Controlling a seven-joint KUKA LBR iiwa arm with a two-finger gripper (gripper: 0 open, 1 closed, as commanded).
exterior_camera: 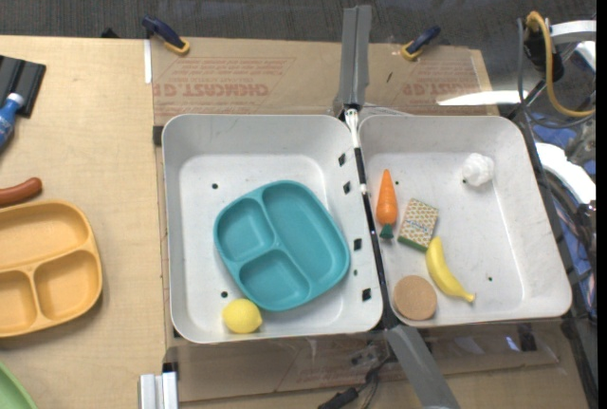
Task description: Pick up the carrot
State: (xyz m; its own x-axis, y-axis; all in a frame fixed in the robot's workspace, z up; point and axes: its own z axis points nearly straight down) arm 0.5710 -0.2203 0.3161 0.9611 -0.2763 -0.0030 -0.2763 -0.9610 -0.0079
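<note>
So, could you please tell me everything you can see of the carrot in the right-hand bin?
The carrot is a small orange toy, smooth and plastic-looking, with a short green stub at its lower end. It lies flat on the floor of the right bin, near the bin's left wall, running roughly up and down the view with its pointed tip away from the camera. Its green end sits close beside the small patterned box; contact between them cannot be judged.

A pale grey curved section, apparently part of the arm (579,32), sits at the upper right edge of the view. It is cropped there, so its pose cannot be determined.
</note>
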